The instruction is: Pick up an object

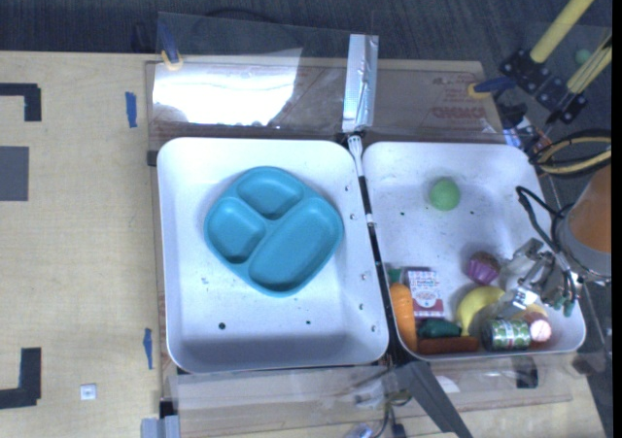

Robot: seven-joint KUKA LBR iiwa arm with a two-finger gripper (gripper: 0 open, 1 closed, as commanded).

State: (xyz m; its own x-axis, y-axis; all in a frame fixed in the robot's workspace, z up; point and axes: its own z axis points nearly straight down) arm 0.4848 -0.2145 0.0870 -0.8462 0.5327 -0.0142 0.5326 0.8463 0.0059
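My gripper (535,278) hangs low over the front right corner of the right bin (408,166), coming in from the right edge. Just left of it lie a purple object (483,266) and a yellow lemon (475,307). A green can (509,333) lies right below it, against the bin's front wall. Further left along that wall are an orange carrot (402,314), a red and white box (424,291) and a dark green item (439,328). A green ball (444,194) sits alone near the back of this bin.
The left bin (185,310) holds a blue divided plate (274,229). A metal clip (360,86) and clear plastic sheet stand behind the bins. Cables and a yellow rod (573,9) crowd the far right.
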